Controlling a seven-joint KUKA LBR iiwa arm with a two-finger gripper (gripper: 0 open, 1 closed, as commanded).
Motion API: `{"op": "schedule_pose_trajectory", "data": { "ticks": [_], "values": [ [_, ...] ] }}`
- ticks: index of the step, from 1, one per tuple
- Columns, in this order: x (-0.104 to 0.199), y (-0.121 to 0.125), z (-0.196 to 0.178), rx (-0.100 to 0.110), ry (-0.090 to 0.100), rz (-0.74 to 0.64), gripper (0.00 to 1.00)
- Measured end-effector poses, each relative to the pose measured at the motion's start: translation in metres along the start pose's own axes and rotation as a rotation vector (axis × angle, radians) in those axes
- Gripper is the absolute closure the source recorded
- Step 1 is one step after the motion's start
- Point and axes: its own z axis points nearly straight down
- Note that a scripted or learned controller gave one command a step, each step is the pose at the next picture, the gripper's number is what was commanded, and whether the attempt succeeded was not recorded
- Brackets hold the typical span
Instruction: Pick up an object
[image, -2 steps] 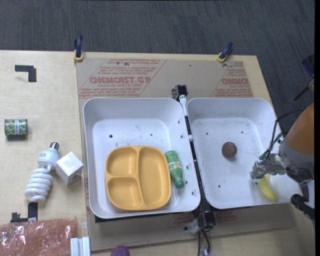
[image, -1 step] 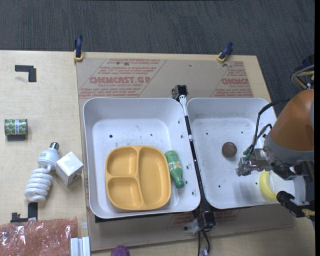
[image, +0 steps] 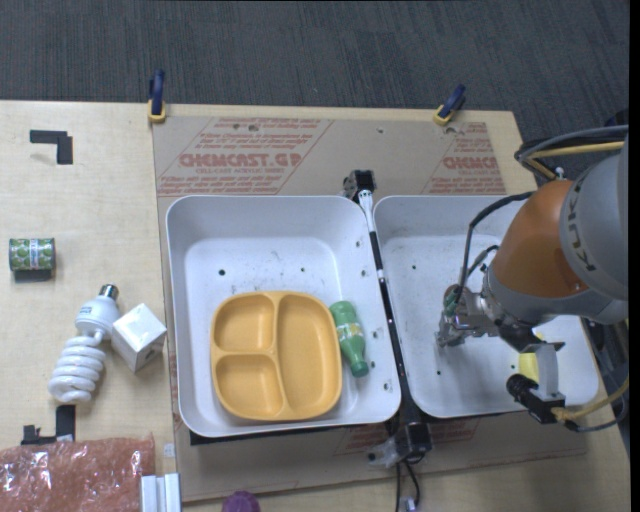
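- The green bottle (image: 349, 337) lies on its side on the floor of the left bin (image: 262, 222), well to the left of the gripper (image: 452, 327) and across the wall where the two bins meet.
- Its long axis runs roughly up and down the view with a slight tilt: the narrower end sits toward the top and a little left, the rounded end toward the bottom and a little right.
- A yellow divided plate (image: 276, 354) lies just left of the bottle, its right rim touching or nearly touching the bottle's side.
- To the bottle's right is a narrow strip of bare bin floor, then the left bin's right wall; open floor also lies above the bottle, toward the far wall.
- The gripper hangs low over the left part of the right bin (image: 425, 230), close to that bin's left wall, with bare white floor around it on the near, far and right sides.
- Whether its fingers are spread or closed cannot be told; the tip is small and cluttered from this angle, and nothing shows between them.
- The arm (image: 555, 245), grey with its orange band, covers the right half of the right bin.
- Far left of the gripper, outside the bins, a spiral light bulb (image: 82, 355), a small white box (image: 139, 336) and a green can (image: 32, 256) rest on the bench.
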Motion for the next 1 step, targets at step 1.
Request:
{"op": "schedule_pose_trajectory", "data": {
  "ticks": [1],
  "values": [
    [-0.0413,0.0343,-0.0003,-0.001,-0.001,0.001,1.0]
  ]
}}
